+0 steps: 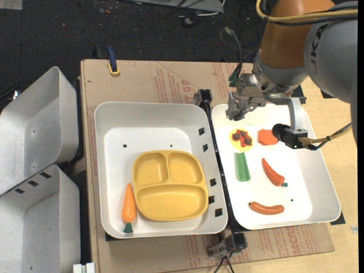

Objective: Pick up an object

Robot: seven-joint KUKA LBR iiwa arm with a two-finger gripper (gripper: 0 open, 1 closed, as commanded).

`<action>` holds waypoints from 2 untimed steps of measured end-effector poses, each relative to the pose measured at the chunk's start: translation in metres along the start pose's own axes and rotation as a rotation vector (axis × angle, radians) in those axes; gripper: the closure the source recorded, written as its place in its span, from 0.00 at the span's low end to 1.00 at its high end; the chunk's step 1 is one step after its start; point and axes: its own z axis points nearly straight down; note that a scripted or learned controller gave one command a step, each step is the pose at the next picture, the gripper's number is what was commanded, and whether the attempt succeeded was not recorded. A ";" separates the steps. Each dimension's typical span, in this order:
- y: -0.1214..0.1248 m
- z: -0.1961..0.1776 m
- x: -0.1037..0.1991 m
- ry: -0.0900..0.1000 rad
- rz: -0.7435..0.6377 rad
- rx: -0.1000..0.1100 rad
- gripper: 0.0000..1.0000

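The right bin (pixel 318 209) holds a yellow toy slice with dark red spots (pixel 241 139), an orange-red block (pixel 267 137), a green stick (pixel 242 166), a red chili pepper (pixel 273 172) and an orange sausage (pixel 267 208). My gripper (pixel 238 109) hangs over that bin's far left corner, just above and behind the yellow slice. Nothing shows between its fingers. In the left bin (pixel 108 152) an orange carrot (pixel 129 205) lies beside a yellow divided tray (pixel 169 185).
The two bins stand side by side on a brown board (pixel 153 78) with black clips along the seam between them. Two tilted white bins (pixel 34 124) sit off the bench at the left. A yellow-and-blue clamp (pixel 113 66) grips the board's far edge.
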 end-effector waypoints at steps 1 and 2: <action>-0.010 0.003 0.044 -0.001 0.001 0.000 1.00; -0.015 0.024 0.092 -0.001 0.001 0.002 1.00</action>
